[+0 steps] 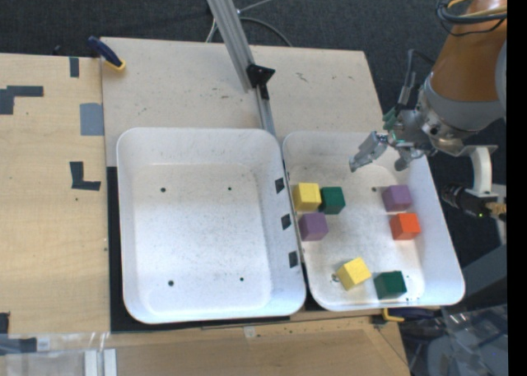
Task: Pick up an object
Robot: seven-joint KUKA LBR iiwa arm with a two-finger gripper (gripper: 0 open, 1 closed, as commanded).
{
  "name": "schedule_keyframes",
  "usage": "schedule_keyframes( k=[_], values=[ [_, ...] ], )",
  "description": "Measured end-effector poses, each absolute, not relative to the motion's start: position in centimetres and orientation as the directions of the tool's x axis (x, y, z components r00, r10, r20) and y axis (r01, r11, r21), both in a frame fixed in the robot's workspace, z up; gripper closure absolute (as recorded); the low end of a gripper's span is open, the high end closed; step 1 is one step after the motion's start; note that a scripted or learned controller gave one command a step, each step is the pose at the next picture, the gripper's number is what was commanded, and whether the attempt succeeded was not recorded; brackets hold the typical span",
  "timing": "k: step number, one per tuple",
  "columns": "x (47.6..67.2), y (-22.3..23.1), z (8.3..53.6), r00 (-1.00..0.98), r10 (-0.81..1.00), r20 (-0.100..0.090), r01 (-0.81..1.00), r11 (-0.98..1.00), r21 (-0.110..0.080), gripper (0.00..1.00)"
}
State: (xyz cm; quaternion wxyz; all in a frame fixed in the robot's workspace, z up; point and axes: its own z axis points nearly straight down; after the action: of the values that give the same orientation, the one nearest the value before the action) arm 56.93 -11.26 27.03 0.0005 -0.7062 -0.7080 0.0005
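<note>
in the camera view, the two-finger gripper (380, 152) on the grey arm with the orange band (469, 45) hung over the far part of the right white bin (440, 284), its fingers apart and holding nothing. seven small cubes lay in that bin, the closest a purple cube (398, 196) near the gripper, with an orange cube (404, 225) just beside it. in my judgement, a descent there risked nudging the orange neighbour or closing on air, because the gripper was not yet above any cube.
</note>
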Motion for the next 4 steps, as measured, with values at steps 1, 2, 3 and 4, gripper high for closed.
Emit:
schedule_keyframes(
  k=[1,2,3,4],
  values=[
    [56.8,-7.6,18.7,-0.003,1.0,0.002,1.0,0.003,-0.01,0.0],
    [56.3,-10.0,8.9,0.001,1.0,0.0,1.0,-0.001,-0.008,0.0],
    [58.7,-9.0,9.2,-0.003,1.0,0.0,1.0,0.003,-0.001,0.0],
    [58.6,-9.1,10.1,-0.002,1.0,0.001,1.0,0.002,-0.004,1.0]
  ],
)
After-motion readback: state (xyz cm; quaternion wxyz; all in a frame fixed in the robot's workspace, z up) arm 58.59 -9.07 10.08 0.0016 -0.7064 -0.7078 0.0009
